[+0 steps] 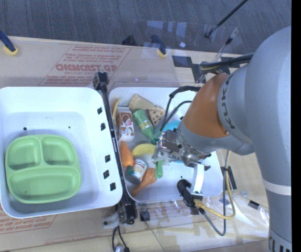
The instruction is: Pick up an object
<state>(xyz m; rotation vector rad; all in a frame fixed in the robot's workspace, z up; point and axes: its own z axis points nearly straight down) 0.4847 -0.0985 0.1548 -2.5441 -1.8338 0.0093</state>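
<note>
My gripper is low inside the right bin, over the pile of toy food near the bin's middle. Directly under and beside it lie a yellow banana and a small green piece. Whether either is gripped is hidden by the wrist. Left of them an orange carrot rests along the bin's left wall. A second carrot and a small can lie toward the front. A green bottle, a brown box and a bread slice sit farther back.
The left bin holds a green divided plate at its front left. The arm's orange band and grey body cover the right bin's right half. Cables trail across the bench's front. Cardboard lies behind the bins.
</note>
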